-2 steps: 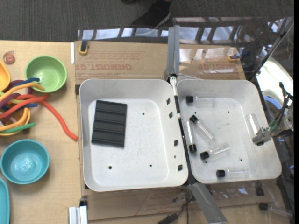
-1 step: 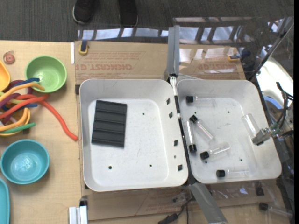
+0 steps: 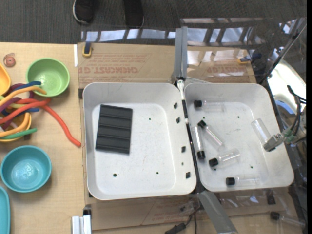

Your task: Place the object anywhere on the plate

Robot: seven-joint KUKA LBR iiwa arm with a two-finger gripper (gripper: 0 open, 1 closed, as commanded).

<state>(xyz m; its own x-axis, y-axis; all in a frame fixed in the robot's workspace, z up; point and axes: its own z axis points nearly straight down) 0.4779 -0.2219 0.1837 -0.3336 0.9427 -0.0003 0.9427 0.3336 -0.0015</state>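
Camera view: black ribbed plate (image 3: 114, 129) flat in left bin (image 3: 92, 179), long axis near-vertical. Clear tubes (image 3: 210, 134) scattered in right bin (image 3: 273, 179), pointing different ways. Tool (image 3: 273, 143) at right rim, opening unclear.

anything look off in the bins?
No plate in either bin. The left bin holds a black ribbed block. The right bin holds clear tubes lying scattered at odd angles; one lies against the divider.
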